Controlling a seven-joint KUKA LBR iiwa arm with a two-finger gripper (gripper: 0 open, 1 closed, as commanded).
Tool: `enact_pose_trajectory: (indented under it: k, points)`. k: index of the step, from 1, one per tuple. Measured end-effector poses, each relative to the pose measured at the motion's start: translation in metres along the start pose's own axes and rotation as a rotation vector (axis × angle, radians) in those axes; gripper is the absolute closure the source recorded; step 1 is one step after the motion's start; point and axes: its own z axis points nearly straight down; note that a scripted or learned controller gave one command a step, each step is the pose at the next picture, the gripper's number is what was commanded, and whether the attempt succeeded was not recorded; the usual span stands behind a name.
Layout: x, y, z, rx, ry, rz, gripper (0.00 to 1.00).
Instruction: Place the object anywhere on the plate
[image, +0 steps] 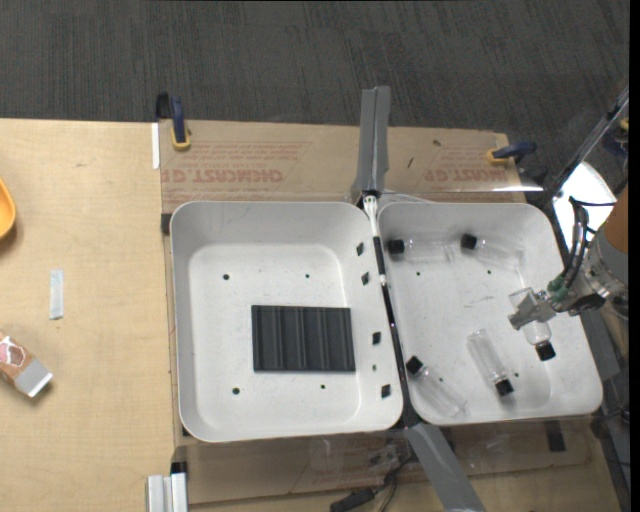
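Closest to my viewpoint, the two white bins sit side by side, and I work from them downward in size. My left bin carries the dark ribbed plate flat near its middle; the right bin holds a scatter of clear vials with black caps. One vial lies on the floor near the front, its cap pointing toward the bench edge; another vial rests at the front left corner, and two more lie along the back. My arm comes in from the right, and the gripper hangs over the right side of that bin. A clear vial with a black cap shows right at the fingertips, its long axis running roughly up and down in my view, cap lowest. I judge it is clamped between the fingers, though the glass is faint against the white floor and I would not swear to it. What matters for the move ahead is direction: the plate lies well apart from the gripper, straight to its left across the divider between the bins, so the carry must clear that middle wall before lowering.
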Motion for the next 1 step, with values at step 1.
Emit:
enact_pose_trajectory:
  k: [1]
  points:
    - [0.0554,0.0173,-0.0645,0.001,-0.002,0.379,1.00]
